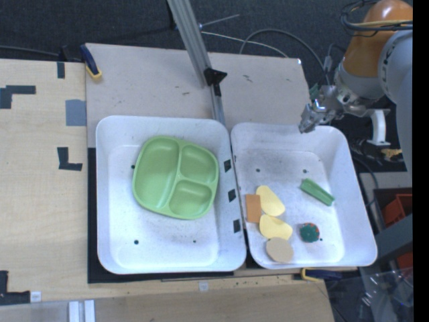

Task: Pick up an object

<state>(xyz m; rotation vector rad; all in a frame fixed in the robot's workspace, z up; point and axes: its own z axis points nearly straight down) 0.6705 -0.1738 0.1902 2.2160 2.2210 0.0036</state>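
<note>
Hovering gripper [310,123] over far rim of right bin [348,153], finger state impossible to tell, well apart from green stick [316,192], yellow pieces [271,201] nearer

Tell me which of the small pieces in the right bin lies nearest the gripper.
The green stick. It lies apart, toward the bin's far right, closest to the gripper; the others cluster lower.

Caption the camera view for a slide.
Claw hovers at the right bin's back rim; small items cluster inside, green divided plate sits in the left bin.
</note>
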